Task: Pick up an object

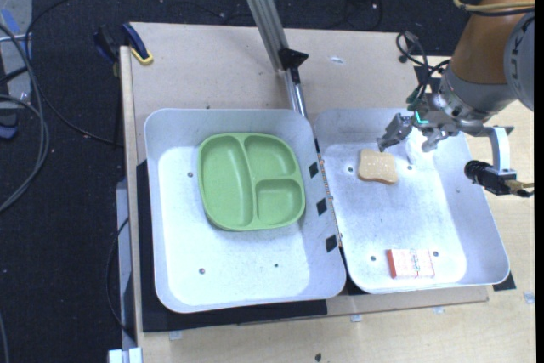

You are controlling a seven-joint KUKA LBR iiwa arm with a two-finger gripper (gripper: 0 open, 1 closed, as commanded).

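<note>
Wooden bench (212,64) with two white bins side by side: green divided plate (252,180) in the left bin (183,268), bread slice (378,167) and small red-and-white box (411,263) in the right bin (476,225). Gripper (411,134) hovering at the bread's two o'clock, fingers spread apart, gripping nothing.

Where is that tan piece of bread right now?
The tan piece of bread lies in the right white bin, near its upper left corner, just below the robot's hand.

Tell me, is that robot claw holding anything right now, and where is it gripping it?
Nothing is held. The gripper hangs open above the right bin, with nothing between its fingers. The bread slice lies on the bin floor just beside it, apart from the fingers.
</note>
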